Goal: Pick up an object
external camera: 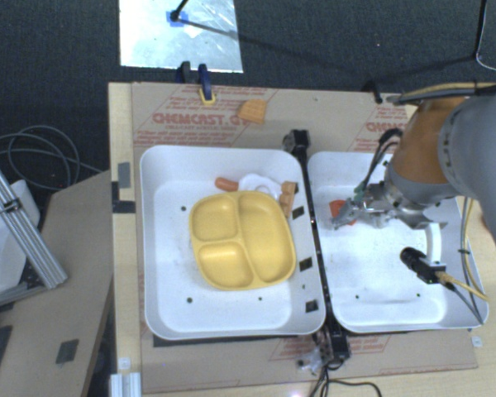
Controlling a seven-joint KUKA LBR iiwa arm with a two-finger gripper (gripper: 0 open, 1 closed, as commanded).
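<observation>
Camera view: arm (446,151) reaches in from the right, wrist low over the right bin (380,308), in its left half, near the seam between the two bins. Jaws sit at a small red object (338,208) in the far-left part of that bin, close to its left wall. From this angle the red object meets the tips, but I can't confirm it is actually between them. Jaw state: cannot tell, released or clenched. The tips are too small and partly hidden by the wrist.

Left bin (161,246): yellow divided plate (241,240) roughly centred, three compartments, turned slightly off square. Three small things along its far edge:
- orange sausage-shaped piece (226,184), just beside the plate rim
- white piece (259,184), touching the rim, partly hidden by it
- tan block (288,193), near the bin's right wall; upright or tilted, can't tell

Both bins sit side by side, walls touching, on a cardboard sheet (331,114) with red print, which lies on the table (120,263). A tan chunk (253,111) lies on the cardboard beyond the left bin, apart from it. A blue-and-yellow clamp (205,83) grips the cardboard's far edge. Beyond the table, a shiny sheet (182,23) lies on the dark floor.
</observation>
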